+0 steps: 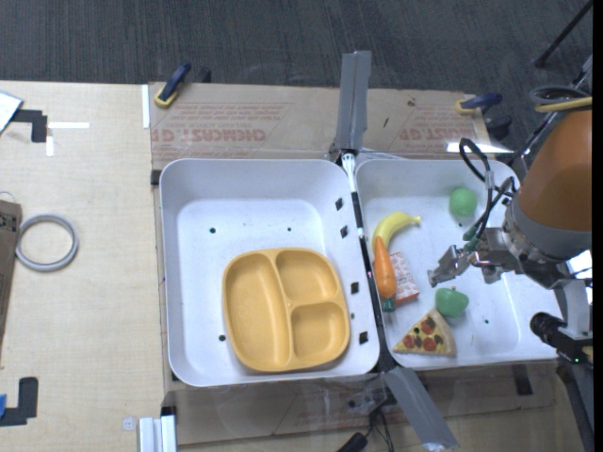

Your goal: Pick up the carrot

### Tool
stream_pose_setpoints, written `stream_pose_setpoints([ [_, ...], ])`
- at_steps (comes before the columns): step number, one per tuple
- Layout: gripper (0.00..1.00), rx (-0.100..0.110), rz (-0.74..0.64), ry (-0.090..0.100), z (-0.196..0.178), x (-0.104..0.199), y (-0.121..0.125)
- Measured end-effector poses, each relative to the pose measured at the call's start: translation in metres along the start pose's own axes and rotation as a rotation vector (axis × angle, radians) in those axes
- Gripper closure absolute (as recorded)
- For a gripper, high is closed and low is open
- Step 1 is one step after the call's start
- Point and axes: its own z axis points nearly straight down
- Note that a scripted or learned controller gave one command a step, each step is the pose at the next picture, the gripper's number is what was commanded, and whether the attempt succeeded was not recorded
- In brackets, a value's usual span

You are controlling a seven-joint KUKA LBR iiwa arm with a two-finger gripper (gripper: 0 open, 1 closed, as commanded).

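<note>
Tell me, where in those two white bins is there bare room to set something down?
Left bin: bare floor behind and left of the yellow divided plate. Right bin: a bare patch at the back, between the banana and green ball. Crowded along its left and front: carrot, packet, pizza slice, green pepper, gripper.

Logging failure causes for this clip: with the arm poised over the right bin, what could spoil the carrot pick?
1. The carrot lies tight against the bin's left wall, leaving little room on that side.
2. The banana touches its top and a red-and-white packet lies alongside, so either could be caught instead.
3. The end effector sits well right of it.
</note>
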Motion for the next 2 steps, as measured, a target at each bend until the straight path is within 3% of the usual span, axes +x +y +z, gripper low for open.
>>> stream_pose_setpoints([
  [1,0.0,-0.002,-0.324,0.0,0.013,0.058,-0.001],
  [2,0.0,-0.003,-0.413,-0.001,0.013,0.023,0.01],
])
